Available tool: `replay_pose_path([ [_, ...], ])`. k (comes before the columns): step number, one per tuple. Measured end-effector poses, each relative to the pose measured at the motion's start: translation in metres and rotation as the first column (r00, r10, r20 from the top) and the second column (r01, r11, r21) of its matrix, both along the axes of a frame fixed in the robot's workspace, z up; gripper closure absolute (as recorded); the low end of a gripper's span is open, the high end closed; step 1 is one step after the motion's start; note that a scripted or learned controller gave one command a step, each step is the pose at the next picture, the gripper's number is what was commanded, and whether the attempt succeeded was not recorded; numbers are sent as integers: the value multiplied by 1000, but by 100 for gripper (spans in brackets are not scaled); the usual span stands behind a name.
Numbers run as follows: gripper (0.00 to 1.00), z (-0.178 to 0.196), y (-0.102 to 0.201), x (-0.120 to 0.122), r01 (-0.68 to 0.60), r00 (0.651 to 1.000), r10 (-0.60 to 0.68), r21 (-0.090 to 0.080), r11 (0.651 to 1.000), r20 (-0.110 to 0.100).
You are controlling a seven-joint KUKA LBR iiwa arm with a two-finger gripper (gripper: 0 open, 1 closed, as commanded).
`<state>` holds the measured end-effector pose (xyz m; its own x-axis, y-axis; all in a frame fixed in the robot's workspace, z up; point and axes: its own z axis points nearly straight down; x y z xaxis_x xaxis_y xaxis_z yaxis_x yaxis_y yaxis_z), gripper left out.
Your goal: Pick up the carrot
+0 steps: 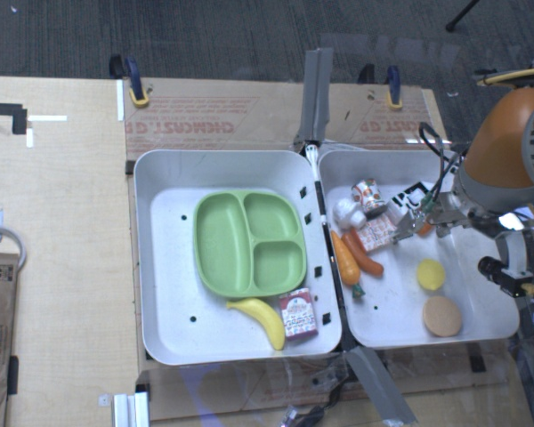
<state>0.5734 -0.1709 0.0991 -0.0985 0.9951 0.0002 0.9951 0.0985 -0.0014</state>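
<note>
Orange tapered carrot (367, 254) lies ungrasped by the right white bin's (481, 332) left wall; gripper (413, 224) nearby, aperture indeterminable, approach step, must descend leftward

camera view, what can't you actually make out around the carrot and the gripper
- Gripper: small and dark against clutter in the camera view; whether it touches anything cannot be told.
- Carrot: its left side merges with the bin wall, so one carrot or two is unclear.
- Small packet: label too small to read.
- Arm: cut off by the right edge.
</note>
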Motion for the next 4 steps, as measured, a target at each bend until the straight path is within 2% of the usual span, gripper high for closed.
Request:
replay_pose_path([
  [1,0,134,-50,23,177,984,-177,-2,984,2],
  [2,0,26,-39,25,136,991,-136,-1,991,0],
  [3,0,-8,-29,-9,-305,952,305,0,952,1],
  [4,0,-6,-46,66,-236,972,236,3,972,6],
])
